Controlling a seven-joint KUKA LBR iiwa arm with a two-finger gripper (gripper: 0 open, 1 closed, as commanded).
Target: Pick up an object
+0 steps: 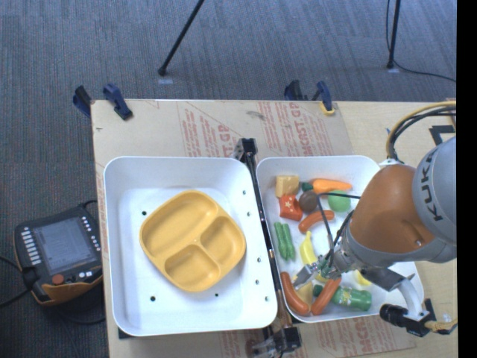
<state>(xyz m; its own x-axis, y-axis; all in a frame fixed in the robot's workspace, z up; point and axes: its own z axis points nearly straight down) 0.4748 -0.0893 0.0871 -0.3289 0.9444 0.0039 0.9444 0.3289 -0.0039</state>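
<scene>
- In the right bin (370,162), the gripper (317,268) sits low among toy food at about six o'clock, placed for a grab.
- I cannot tell its state.
- The nearest candidates, a sausage (294,294) and a carrot (326,295), lie just below.

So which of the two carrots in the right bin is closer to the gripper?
The carrot at the bin's near edge, lying slanted right beside the gripper. The other carrot lies at the far end, beyond the toy vegetables between them.
</scene>
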